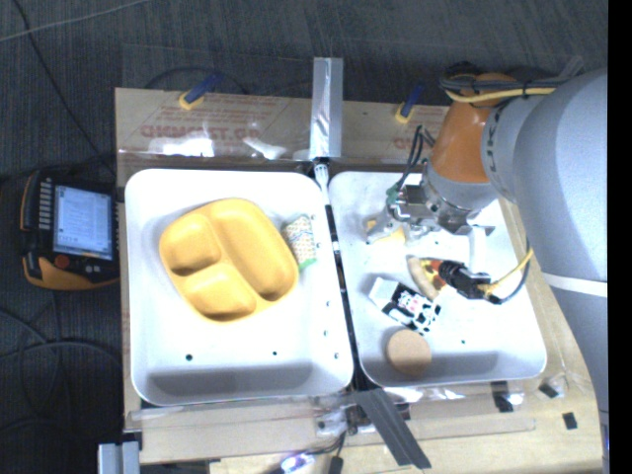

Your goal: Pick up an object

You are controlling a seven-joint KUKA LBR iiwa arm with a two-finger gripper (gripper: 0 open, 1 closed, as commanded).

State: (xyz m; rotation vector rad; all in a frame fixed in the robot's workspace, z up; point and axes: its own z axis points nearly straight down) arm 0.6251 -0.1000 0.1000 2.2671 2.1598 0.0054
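My gripper (400, 215) reaches down into the upper left part of the right bin (513, 354), below the orange wrist band. A small yellow piece (381, 231) lies right beside it, touching or nearly touching. Nearer the front lie a tan and dark wedge-shaped item (431, 273), a white box with black patches (405, 304) and a round tan disc (407, 352). In the left bin (158, 363) rest a yellow divided tray (227, 258) and a small patterned packet (301, 240).
The grey arm covers the right bin's far right side. A ridge (339, 275) divides the two bins. A handheld pendant with a screen (74, 227) lies left of the bench. Clamps and a metal post (327, 107) stand behind the bins.
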